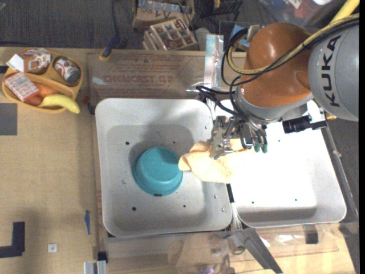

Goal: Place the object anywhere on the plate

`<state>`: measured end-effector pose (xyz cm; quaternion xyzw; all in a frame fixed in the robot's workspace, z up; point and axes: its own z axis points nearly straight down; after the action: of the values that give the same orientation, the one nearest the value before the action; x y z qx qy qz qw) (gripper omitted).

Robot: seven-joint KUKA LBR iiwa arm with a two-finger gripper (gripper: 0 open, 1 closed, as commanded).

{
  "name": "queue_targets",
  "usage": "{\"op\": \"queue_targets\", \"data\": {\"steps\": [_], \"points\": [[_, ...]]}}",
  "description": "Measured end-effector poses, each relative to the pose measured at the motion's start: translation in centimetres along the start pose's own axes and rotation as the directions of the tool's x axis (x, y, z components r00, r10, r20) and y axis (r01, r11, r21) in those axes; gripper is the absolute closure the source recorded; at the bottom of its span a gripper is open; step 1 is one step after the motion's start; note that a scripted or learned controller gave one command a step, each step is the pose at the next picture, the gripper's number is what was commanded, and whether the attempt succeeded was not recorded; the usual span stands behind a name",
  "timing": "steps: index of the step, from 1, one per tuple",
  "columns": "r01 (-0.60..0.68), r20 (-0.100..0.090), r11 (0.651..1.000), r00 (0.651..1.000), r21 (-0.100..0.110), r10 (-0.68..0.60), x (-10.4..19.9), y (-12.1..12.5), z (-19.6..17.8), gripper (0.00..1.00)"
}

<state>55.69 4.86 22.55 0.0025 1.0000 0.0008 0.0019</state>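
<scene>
Metal claw (219,147) over right edge of left bin (114,210), fingers clamped on pale tan floppy object (206,165) hanging beneath. Object just right of teal plate (158,170), which sits overturned mid-bin. Right bin (319,204) alongside. Yellow toy-food tray (40,81) at desk's far-left corner.

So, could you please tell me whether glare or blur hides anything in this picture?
In the camera view, the right bin is washed out to near-pure white; the left bin shows soft shading. The gripper is slightly blurred, and so is the pale object beneath it; the teal bowl reads clearly.
</scene>
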Motion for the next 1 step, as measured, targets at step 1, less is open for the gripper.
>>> {"op": "queue_targets", "data": {"steps": [1], "points": [[0.006, -0.002, 1.0, 1.0, 0.0, -0.006, 0.09, 5.24, 0.97, 1.0]]}}
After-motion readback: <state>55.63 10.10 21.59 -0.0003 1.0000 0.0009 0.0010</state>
